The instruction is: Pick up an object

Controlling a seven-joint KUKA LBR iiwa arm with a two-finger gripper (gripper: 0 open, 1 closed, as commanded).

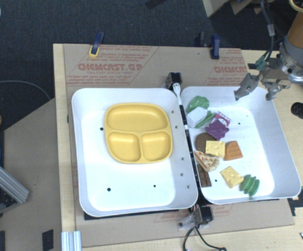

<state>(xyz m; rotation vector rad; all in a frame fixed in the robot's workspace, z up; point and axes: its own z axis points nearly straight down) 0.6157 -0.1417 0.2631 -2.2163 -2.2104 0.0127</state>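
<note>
1. Hand (258, 86) over the far right corner of the right white bin (277, 140); two grey fingers spread apart, nothing between them.
2. Toy food lies clustered in the right bin's left half: green leafy piece (197, 104), purple wrapper (218, 125), yellow cheese wedge (214, 148), orange cracker square (233, 150), green pea pod (250, 184).
3. Left white bin (89, 140) holds a yellow three-compartment plastic plate (139, 132).
4. Both bins sit on the cardboard-covered bench (141, 61).

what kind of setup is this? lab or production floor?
Most likely a robotics lab test bench: two white bins clamped on a cardboard-covered board, toy food pieces as pick targets beside a yellow divided plate, loose cables, and the gripper above the right bin's far edge.
</note>
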